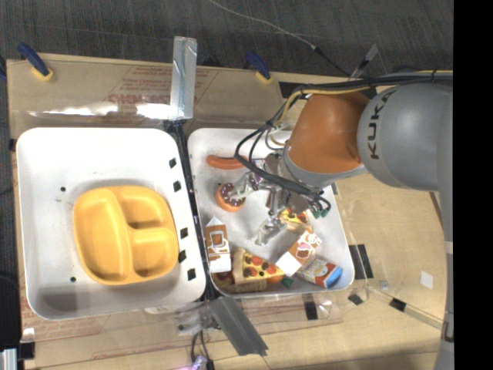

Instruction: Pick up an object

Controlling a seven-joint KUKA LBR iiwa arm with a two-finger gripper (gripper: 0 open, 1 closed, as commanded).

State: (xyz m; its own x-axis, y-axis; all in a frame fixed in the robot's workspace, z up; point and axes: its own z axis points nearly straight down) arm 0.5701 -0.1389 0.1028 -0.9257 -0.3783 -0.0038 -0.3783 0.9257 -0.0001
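The arm [400, 133] comes in from three o'clock and bends down over the right bin [202, 141], its orange band [327, 133] sitting above the wrist. The hand [271, 226] hangs low in the middle of that bin, pointing toward seven o'clock, amid a tangle of black cables; whether it is wide, narrow or holding anything cannot be told from this slanted look, since the metal parts blur into the toys below.

Possible things to pick lie all around it. A sausage [225, 161] rests at the bin's eleven o'clock, a small doughnut [229, 196] just at nine o'clock of the hand, a carton [216, 247] along the bin's left wall, a pizza slice [254, 268] at six o'clock, and a white and red box [300, 253] near five o'clock. The left bin [31, 206] carries a yellow divided tray [123, 231].

To do this step well, the hand would likely need to settle on one thing standing a little apart, such as the doughnut, rather than the crowded pile at the bottom edge, come straight down, and close only once the thing sits squarely between its tips
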